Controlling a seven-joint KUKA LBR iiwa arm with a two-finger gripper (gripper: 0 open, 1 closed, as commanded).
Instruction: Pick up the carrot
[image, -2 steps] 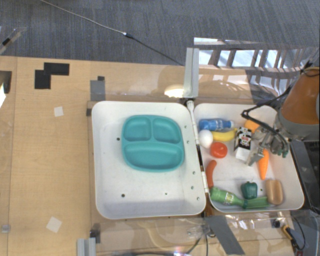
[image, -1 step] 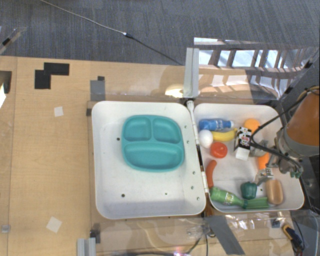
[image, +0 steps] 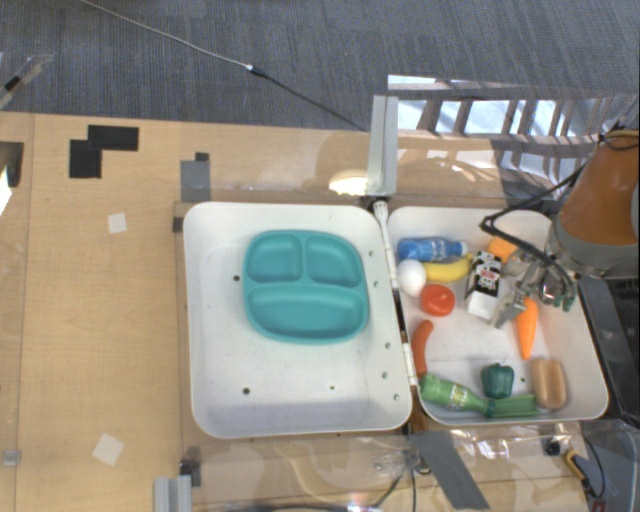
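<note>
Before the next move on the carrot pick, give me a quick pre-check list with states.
1. Carrot located: ok, it lies in the right bin, tip pointing toward the hot dog.
2. Gripper over target: ok, it sits at the carrot's upper end.
3. Carrot between the fingers: cannot tell, the wrist hides the contact.
4. Neighbours clear: not ok, the small black-and-white carton and another orange piece crowd the gripper.
5. Drop zone: ok, the teal tray rests in the left bin.
</note>
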